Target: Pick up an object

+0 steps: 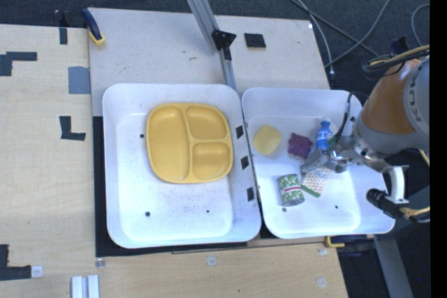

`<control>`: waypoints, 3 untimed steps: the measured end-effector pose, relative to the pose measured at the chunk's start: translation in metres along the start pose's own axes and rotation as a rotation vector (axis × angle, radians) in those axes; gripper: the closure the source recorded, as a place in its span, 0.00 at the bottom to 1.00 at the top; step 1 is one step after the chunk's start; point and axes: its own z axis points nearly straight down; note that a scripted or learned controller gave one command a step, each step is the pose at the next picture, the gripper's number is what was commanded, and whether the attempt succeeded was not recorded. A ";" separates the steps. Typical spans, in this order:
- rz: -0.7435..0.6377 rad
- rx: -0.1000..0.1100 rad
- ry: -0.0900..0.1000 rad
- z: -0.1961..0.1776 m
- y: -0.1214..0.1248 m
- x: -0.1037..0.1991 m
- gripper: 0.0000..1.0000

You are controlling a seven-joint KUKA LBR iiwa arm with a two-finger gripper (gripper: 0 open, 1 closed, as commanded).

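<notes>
Claw (316, 165) low in right bin (349, 216), just right of purple lump (299, 144), over patterned packet (315, 182); finger spread: cannot tell. Yellow tray (189, 142) in left bin (126, 150).

Left bin (126, 171): yellow divided plate (189, 142) fills centre, open floor below it. Right bin (349, 220): 5 items crowd the middle — yellow sponge (267, 139), purple piece (299, 145), blue bottle (323, 135), green packet (290, 189), patterned packet (316, 182); bottom strip free.

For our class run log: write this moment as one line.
arm: over right white bin | gripper: low among small items, grasp unclear | yellow divided plastic tray: left white bin
</notes>
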 end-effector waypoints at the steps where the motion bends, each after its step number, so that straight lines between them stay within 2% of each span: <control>1: -0.001 -0.003 0.000 -0.013 0.001 0.000 1.00; 2: 0.001 -0.009 -0.002 -0.070 -0.008 -0.002 1.00; 3: 0.000 -0.010 -0.003 -0.120 -0.002 -0.010 1.00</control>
